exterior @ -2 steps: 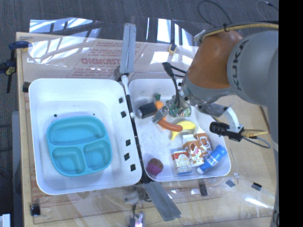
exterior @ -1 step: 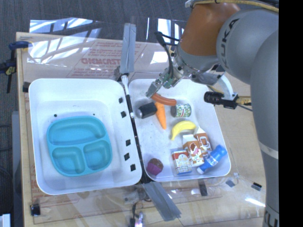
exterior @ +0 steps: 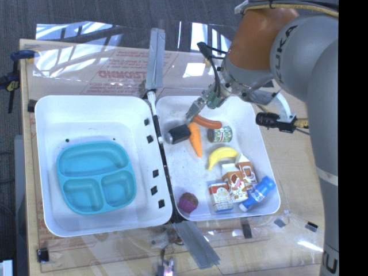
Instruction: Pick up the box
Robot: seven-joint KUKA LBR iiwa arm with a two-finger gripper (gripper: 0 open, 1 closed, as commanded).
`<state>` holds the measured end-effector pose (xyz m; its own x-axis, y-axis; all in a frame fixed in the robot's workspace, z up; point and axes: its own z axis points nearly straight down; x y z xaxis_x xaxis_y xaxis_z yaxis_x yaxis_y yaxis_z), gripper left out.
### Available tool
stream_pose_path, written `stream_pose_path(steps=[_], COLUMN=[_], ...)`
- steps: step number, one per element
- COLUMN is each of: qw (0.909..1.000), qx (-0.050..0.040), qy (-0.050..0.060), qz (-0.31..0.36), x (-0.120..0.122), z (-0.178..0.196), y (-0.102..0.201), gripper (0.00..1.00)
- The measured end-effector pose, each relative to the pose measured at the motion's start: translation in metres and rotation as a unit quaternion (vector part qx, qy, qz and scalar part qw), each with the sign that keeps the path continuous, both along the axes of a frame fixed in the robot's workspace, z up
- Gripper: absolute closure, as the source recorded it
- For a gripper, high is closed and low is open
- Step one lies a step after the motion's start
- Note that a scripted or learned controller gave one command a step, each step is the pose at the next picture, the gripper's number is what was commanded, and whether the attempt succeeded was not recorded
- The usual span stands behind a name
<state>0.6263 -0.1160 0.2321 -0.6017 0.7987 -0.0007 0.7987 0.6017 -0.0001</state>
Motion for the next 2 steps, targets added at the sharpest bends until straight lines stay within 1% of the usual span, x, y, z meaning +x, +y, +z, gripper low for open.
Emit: stream_pose_path(steps=[1,2], qw=[1.0000,1.0000], qx=[-0.0003,-0.0003], qy=[0.001,0.001], qz=[0.005,0.008], x=[-0.0201,-0.0192], z=[-0.0199,-0.0099], y=[-0.0091,-0.0079], gripper=[1.00,1.00])
